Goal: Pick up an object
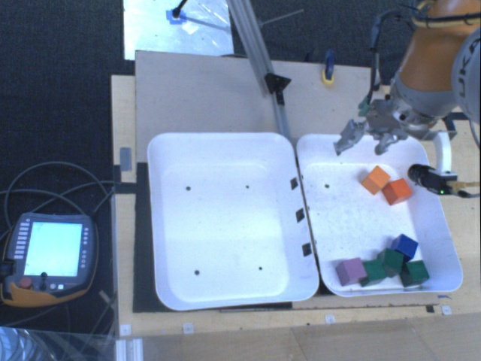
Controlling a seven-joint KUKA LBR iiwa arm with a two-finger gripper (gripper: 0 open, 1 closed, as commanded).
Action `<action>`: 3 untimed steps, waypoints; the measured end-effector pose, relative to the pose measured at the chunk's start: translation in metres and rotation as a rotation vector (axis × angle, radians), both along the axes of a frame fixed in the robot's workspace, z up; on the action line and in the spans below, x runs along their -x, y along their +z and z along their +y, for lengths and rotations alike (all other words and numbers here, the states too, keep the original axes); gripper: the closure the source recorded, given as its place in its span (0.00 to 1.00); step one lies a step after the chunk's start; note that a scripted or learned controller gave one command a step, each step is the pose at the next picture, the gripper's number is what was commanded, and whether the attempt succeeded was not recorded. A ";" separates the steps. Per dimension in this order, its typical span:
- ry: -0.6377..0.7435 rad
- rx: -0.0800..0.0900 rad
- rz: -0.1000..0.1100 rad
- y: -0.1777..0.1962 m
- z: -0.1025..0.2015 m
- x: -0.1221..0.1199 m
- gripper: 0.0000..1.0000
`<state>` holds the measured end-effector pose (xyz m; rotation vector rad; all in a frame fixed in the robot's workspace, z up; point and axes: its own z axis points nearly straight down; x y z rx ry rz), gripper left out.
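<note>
My arm (440,47) is showing a rounded orange band above a grey wrist; black cables are looping beside it. My tool (364,141) is looking metallic grey, perhaps with darker tips.

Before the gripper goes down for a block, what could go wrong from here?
1. The orange block and the red-orange block touch each other, so a finger may land on the neighbour or push both away.
2. The gripper hangs with open fingers over the far rim of the right bin, so a straight descent may hit the wall.
3. The purple block, green blocks and blue block crowd the near corner, leaving little room for fingers.
</note>
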<state>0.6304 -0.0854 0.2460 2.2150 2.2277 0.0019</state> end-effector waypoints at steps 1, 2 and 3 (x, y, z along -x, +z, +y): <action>-0.001 0.000 0.000 0.000 0.000 0.000 0.00; -0.003 0.000 0.006 -0.060 0.005 0.006 0.00; -0.003 0.001 0.004 -0.104 0.004 0.000 0.00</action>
